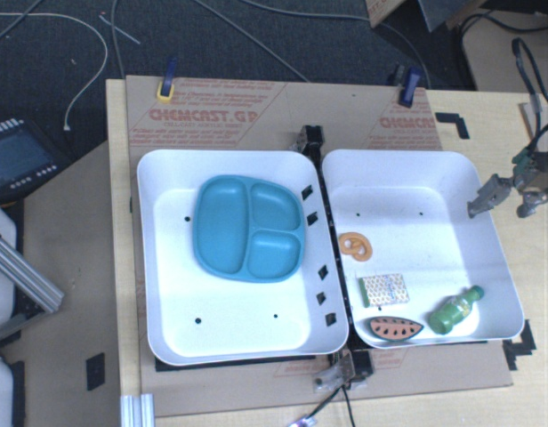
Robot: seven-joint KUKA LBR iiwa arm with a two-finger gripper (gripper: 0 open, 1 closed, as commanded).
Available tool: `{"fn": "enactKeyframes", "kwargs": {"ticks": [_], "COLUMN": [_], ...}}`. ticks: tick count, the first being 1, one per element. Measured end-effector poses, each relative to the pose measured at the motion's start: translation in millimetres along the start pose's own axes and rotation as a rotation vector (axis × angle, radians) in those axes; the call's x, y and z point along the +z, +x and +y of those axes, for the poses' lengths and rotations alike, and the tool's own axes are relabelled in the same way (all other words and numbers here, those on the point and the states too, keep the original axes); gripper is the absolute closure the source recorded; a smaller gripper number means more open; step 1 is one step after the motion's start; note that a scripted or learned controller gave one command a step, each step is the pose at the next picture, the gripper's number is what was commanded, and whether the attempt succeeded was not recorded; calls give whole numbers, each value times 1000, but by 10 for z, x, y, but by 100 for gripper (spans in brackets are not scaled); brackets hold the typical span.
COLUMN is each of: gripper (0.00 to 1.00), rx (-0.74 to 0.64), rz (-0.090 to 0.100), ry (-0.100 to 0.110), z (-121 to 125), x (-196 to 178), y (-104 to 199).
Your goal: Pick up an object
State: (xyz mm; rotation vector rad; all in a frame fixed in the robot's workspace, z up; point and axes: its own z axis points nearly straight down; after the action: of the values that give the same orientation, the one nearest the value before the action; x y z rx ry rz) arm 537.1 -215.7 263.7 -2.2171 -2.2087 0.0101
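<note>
The gripper point(505, 196) hovers at the right bin's point(381, 169) far right rim, jaws apart and empty. The green bottle point(454, 310) lies nearer and slightly left of it, in the bin's near right corner (long axis slanting, cap toward the far right): small, glossy green.

right bin: far half open, near edge crowded

the orange pretzel point(355, 245), speckled square packet point(384, 288), watermelon slice toy point(395, 329) and green plastic bottle point(455, 310) cluster there; the blue divided plate point(249, 229) fills the left white bin's point(167, 318) middle.
</note>
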Motion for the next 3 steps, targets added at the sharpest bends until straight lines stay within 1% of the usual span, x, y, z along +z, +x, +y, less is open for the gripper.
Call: {"fn": "enactKeyframes", "kwargs": {"ticks": [1, 2, 3], "gripper": [0, 0, 0], "rx": [-4, -4, -3], "rz": [-4, -1, -1], "ry": [-13, -8, -7], "z": [24, 0, -6], "x": [-70, 353, 839], "y": [8, 10, -82]}}
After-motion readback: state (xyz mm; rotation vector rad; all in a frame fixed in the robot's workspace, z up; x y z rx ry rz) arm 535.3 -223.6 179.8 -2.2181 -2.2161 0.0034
